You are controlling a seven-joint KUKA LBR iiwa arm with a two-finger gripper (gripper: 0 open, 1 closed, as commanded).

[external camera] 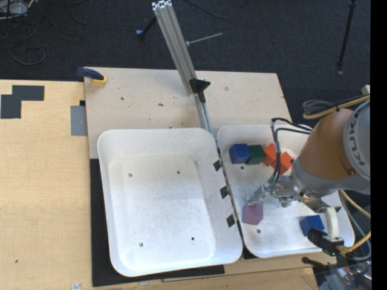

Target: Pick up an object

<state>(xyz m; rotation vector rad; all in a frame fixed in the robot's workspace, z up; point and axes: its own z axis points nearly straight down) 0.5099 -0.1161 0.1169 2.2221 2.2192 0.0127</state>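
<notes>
The left bin (163, 204) offered open floor across its whole span. In the right bin (272, 243), blocks crowded the 12 o'clock end: a blue block (239, 153), a green block (255, 155) and an orange block (278, 161) touching in a row. A purple block (253, 214) sat near the divider at 9 o'clock, another blue one (312, 223) at 4 o'clock. The arm (329, 156) covered the 3 o'clock side. A slanted metal rail (178, 47) crossed the counter (145, 101) above the divider.

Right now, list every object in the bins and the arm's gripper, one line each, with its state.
blue cube: resting in the right bin, touching the green block.
green block: resting between blue cube and orange block.
orange block: resting, partly behind cables.
purple block: resting, tilted, just below the gripper.
gripper: low over the right bin.
</notes>
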